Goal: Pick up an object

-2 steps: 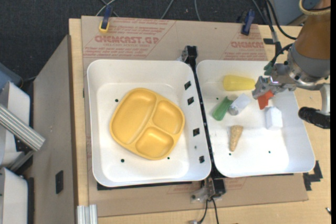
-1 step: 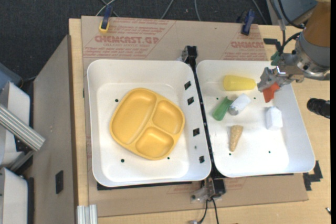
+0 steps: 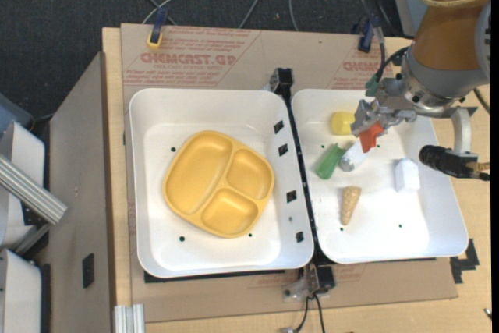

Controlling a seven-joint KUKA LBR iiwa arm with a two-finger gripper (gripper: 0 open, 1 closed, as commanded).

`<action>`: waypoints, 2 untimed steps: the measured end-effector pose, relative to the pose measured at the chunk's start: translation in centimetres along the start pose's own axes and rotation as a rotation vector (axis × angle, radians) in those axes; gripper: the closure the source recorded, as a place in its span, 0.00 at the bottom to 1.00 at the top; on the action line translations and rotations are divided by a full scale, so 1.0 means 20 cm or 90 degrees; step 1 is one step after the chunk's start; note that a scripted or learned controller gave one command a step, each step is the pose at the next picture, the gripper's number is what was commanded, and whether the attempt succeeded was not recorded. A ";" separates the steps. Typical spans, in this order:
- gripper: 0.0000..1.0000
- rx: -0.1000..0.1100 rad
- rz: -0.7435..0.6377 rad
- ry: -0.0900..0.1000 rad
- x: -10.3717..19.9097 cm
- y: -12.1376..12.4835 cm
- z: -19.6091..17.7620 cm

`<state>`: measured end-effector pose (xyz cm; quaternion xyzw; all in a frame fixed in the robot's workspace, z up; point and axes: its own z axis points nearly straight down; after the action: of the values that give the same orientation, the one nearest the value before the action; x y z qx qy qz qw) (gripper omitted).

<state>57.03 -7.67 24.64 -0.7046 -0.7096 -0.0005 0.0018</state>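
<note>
Several small things lie loose in the right bin (image 3: 437,246): a yellow block (image 3: 341,122), a green marker (image 3: 328,161), a tan cone (image 3: 349,203) and a white piece (image 3: 405,175); none is off the floor, so the pick looks not yet done. Just beside the marker, under the gripper (image 3: 369,138), a red object (image 3: 368,139) sits at the fingertips; it may be between the fingers, but the wrist blocks the view, and whether the pincer is released or clenched I cannot tell. The left bin (image 3: 148,191) bears a yellow divided tray (image 3: 218,183). What is left, by my judgement, is a sure grasp and lift; the arm's upper part is cut off at the frame's edge.
</note>
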 end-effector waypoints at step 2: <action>1.00 0.001 0.000 0.000 0.50 -0.08 -0.01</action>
<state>55.40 2.40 24.80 -0.7048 -0.7094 0.0001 0.0020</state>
